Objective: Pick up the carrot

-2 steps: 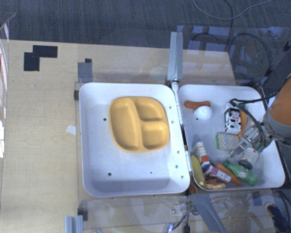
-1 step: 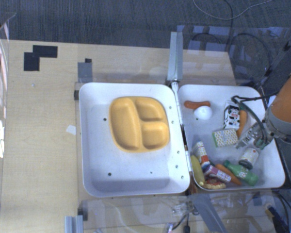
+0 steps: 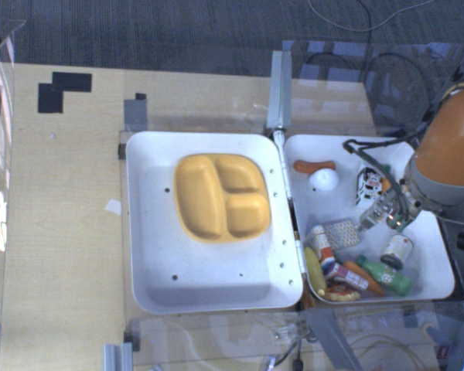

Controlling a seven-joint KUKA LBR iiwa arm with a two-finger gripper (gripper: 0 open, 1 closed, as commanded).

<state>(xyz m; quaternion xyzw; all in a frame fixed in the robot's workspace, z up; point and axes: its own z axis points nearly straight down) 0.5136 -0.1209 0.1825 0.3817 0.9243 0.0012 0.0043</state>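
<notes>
While the hand point(image 3: 380, 216) (grip state unclear) hovers apart, the carrot point(image 3: 314, 165) lies left-right.

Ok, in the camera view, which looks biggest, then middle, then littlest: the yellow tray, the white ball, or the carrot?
1. Yellow tray, by far the largest, in the left bin.
2. Carrot and white ball, both small in the right bin. The carrot looks longer and thinner, the ball rounder, so I won't rank one over the other.

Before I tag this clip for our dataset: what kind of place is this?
Most likely a robot lab's picking bench, not a home kitchen. Two white bins sit fixed on a wooden bench, toy food such as the carrot is heaped in the right bin, and loose cable trails across carpet.
</notes>
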